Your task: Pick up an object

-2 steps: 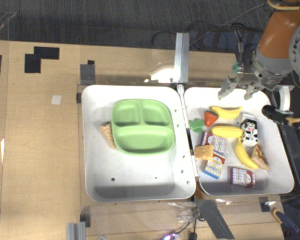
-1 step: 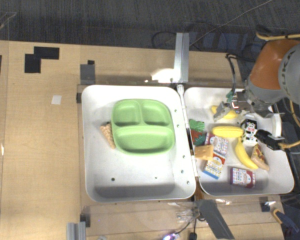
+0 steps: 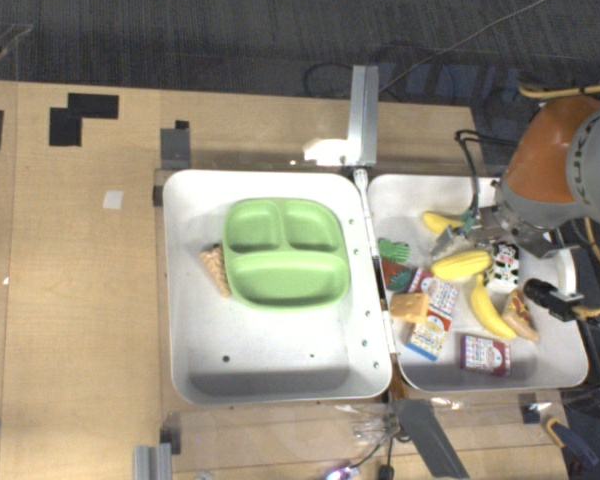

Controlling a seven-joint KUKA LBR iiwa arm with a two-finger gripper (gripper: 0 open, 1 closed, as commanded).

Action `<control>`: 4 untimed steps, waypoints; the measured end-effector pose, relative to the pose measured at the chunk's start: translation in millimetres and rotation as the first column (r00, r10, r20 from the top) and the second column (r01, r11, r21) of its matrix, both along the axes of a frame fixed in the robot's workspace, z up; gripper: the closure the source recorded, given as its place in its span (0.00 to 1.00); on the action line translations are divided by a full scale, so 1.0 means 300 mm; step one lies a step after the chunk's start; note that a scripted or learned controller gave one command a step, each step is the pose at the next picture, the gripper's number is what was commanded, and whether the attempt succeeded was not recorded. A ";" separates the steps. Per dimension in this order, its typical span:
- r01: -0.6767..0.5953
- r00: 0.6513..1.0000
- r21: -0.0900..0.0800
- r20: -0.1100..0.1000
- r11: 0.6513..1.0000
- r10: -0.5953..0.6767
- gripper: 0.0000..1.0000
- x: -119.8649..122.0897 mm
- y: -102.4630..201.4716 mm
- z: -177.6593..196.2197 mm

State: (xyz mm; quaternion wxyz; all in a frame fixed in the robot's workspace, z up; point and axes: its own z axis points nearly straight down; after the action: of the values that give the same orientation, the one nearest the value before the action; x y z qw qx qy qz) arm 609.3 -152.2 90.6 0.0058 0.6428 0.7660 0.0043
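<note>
Bins: two, side by side. Left bin (image 3: 190, 358): one green tray (image 3: 283, 251) with three compartments, one tan snack (image 3: 215, 267) tucked against its left edge. Right bin (image 3: 570, 363): three bananas, one (image 3: 461, 265) at centre, one (image 3: 491, 312) below right, one (image 3: 438, 221) above, plus one green item (image 3: 396, 252), one orange block (image 3: 409, 306), one small carton (image 3: 427, 339), one dark red pack (image 3: 484, 354). Gripper (image 3: 477, 224) low over upper bananas, jaw state impossible to tell.

Smooth, matt green plastic divided tray (image 3: 283, 251) sits in the slightly glossy white plastic left bin (image 3: 195, 348); pale wood-grain bench (image 3: 70, 298) looks matt; yellow plastic bananas (image 3: 461, 265) shine faintly.
</note>
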 end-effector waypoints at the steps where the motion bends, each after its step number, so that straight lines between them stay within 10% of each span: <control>1: -0.028 0.999 0.001 -0.027 1.000 0.028 0.00 0.192 0.048 -0.008; 2: -0.038 0.999 -0.002 -0.003 0.999 0.038 0.00 0.022 -0.019 -0.001; 3: -0.040 0.999 0.000 0.006 0.999 0.040 1.00 0.033 -0.012 0.043; 4: 0.081 0.996 -0.003 -0.029 0.997 -0.081 1.00 0.179 0.146 -0.006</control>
State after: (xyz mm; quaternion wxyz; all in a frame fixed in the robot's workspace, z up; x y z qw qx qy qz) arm 662.9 -108.3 88.8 -0.0042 0.6734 0.7392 -0.0060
